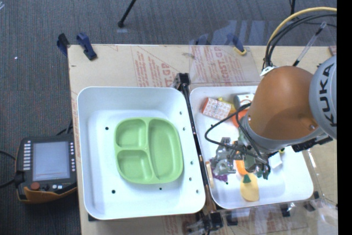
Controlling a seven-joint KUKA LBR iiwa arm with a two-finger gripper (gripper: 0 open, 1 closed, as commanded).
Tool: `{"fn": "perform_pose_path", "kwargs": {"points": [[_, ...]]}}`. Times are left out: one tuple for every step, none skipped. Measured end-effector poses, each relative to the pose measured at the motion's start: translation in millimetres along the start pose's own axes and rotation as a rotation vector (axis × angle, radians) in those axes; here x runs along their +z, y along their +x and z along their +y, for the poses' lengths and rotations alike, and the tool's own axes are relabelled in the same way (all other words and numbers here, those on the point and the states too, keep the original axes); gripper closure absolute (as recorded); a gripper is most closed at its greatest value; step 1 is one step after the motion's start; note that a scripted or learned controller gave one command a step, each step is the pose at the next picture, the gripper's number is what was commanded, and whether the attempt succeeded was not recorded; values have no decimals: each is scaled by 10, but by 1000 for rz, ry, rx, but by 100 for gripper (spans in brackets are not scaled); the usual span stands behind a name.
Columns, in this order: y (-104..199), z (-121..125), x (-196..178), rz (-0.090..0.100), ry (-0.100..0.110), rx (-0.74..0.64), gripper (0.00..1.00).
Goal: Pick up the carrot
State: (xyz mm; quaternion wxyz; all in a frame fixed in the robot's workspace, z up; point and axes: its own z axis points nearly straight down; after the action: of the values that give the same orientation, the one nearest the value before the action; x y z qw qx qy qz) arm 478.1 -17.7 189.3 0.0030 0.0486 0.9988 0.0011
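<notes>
Carrot (242,167) — you'll find it in the right bin (300,187), lower centre-right of the frame, a small orange piece partly hidden under the gripper (242,158). It reads as a toy vegetable: likely light, rigid plastic, smooth and a bit slippery, tapering toward one end. Judgement: take it across the thicker middle, not the taper, or it may squirt out as the pincer closes.

Clutter crowds it. A yellow item (249,191) lies just below, a small green piece (247,178) sits between the two, and a purple object (222,177) is just to its left. An orange-and-white packet (216,108) sits well apart toward the bin's upper left.

Arm (283,104) comes in from the right, orange band over the bin, wrist pointing down onto the pile. Pincer state — you cannot tell from this view; cables and wrist hardware mask it.

Left bin (93,118) carries the green divided plate (149,150)
</notes>
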Motion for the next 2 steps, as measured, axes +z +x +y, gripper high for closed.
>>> {"fn": "perform_pose_path", "kwargs": {"points": [[-3,8,-70,4,0,-3,100],[25,82,-15,6,5,563,100]]}}
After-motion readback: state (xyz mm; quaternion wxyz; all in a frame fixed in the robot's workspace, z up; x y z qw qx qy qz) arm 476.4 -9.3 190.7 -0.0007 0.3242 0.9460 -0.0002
